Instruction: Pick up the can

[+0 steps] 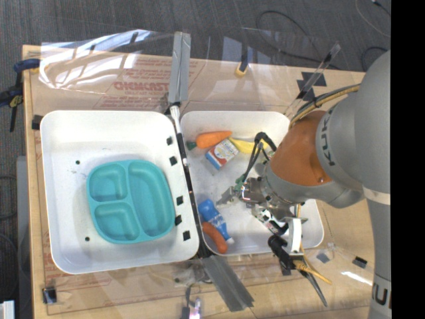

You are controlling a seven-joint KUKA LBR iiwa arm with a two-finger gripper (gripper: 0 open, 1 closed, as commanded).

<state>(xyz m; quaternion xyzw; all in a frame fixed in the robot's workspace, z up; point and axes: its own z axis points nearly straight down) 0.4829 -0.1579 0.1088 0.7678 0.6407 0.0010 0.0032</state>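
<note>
Nearest, we see one blue bottle (208, 211) by the right bin's (265, 121) front edge. The gripper (240, 193) hangs just beyond it, and we cannot tell whether it is released or clenched. Farther back, slightly to the view's left, one can (222, 153) lies slantwise, apart from the gripper, beside one carrot (214, 139) and one banana (246, 145).

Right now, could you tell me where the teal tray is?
In the camera view, the teal tray lies flat in the left bin, nearer its right wall.
</note>
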